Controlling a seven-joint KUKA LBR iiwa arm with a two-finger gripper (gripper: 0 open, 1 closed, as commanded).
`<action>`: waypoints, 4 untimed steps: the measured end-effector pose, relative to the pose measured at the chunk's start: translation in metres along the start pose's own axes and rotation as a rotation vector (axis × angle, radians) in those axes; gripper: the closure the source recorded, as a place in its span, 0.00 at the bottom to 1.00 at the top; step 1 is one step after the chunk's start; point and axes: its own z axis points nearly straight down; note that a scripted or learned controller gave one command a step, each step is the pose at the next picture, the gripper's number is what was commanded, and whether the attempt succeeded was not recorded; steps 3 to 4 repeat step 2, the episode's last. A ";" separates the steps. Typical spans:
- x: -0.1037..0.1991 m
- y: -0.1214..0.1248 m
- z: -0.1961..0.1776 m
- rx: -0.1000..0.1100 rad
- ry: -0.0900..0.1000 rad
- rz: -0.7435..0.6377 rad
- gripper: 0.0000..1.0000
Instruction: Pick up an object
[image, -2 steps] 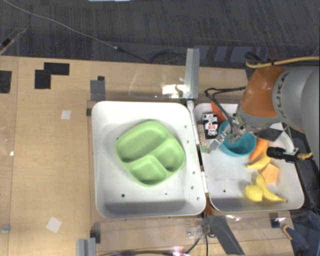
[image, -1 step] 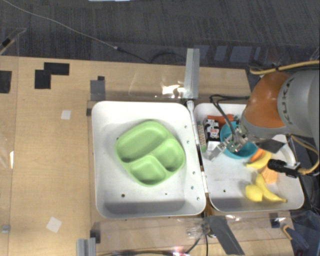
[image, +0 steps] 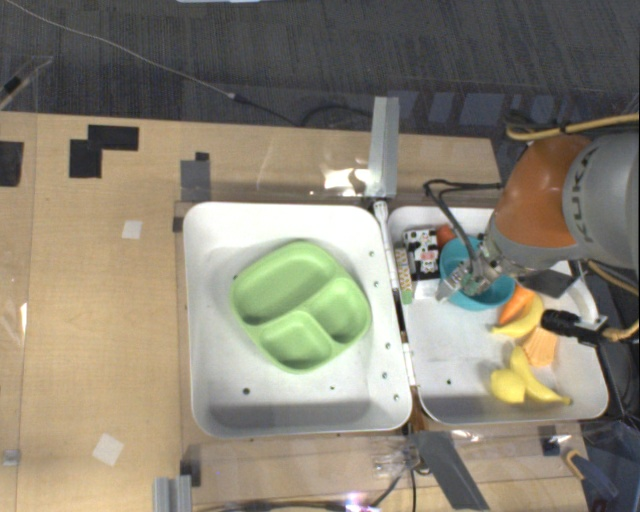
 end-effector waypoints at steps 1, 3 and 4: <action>0.025 0.065 -0.095 0.013 0.020 -0.030 1.00; 0.024 0.062 -0.091 0.020 0.022 -0.027 0.00; 0.024 0.062 -0.091 0.020 0.022 -0.027 0.00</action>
